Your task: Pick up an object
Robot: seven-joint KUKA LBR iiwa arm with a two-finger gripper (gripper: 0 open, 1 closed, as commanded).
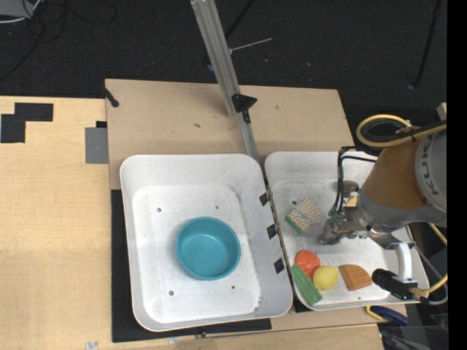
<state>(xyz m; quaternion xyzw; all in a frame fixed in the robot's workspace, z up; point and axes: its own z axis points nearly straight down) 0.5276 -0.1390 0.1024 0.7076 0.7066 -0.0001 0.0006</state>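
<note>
You are looking at the hand (332,233) hanging low inside the right white bin (292,170), just right of a small tan mesh-patterned packet (303,214); whether its grip is wide or narrow you cannot tell. Lying along that bin's near edge are a red round tomato-like piece (307,260), a yellow round lemon-like piece (325,277), a green long pod (306,284) and an orange-brown bread-like wedge (355,276); a teal round bowl (209,248) is sitting in the left white bin (146,173) on the counter (51,217).
</note>
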